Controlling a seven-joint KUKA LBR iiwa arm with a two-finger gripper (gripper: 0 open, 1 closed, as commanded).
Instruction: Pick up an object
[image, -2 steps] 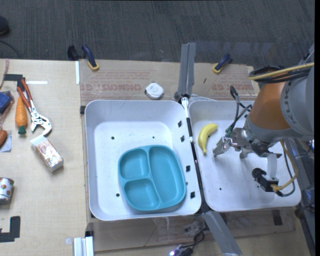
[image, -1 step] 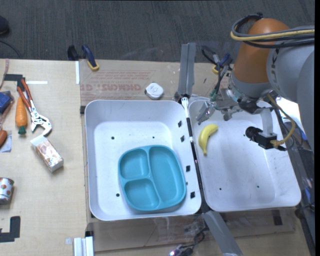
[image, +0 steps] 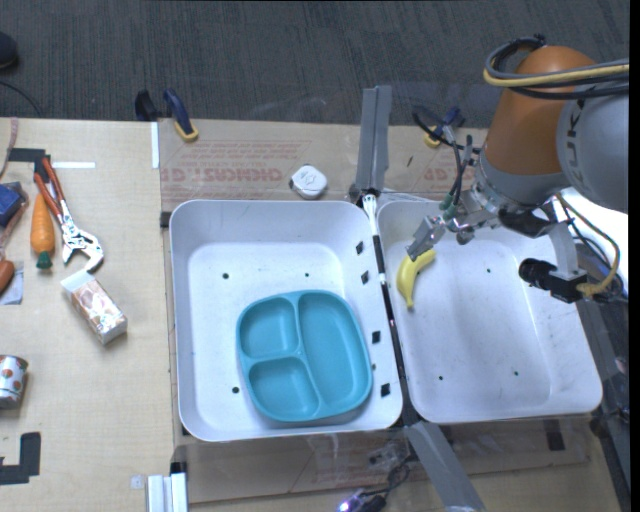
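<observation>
A yellow banana (image: 411, 275) lies in the right bin (image: 500, 400), near its far left corner and close to the dividing wall. My gripper (image: 440, 232) hangs just above and right of the banana's upper end, close to it or touching it; I cannot make out which. The grey arm with its orange band (image: 535, 100) reaches in from the upper right. A teal three-compartment plate (image: 300, 355) lies in the left bin (image: 200, 300), front of centre.
A black clamp-like part (image: 550, 275) sticks out of the arm over the right bin's right side. Left of the bins on the bench lie pliers (image: 65, 225), a carrot (image: 40, 230), a small box (image: 95, 308) and a can (image: 10, 380). A white round item (image: 309, 181) sits behind the left bin.
</observation>
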